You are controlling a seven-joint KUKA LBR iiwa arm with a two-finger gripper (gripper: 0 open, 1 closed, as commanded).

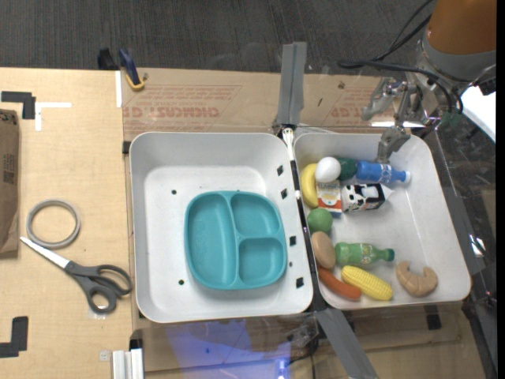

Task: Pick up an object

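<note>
Gripper (392,142): poised above right bin's (446,212) far edge, finger state indiscernible, nothing seen held.
Blue bottle (381,172) lies just below it, nearest candidate; toys crowd the bin's left side.

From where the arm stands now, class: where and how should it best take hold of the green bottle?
Grip the green bottle across its wider body, probably coming straight down from above. It lies on its side, neck pointing right, with bare bin floor above it; the corn cob sits close below, so keep toward the upper side.
</note>
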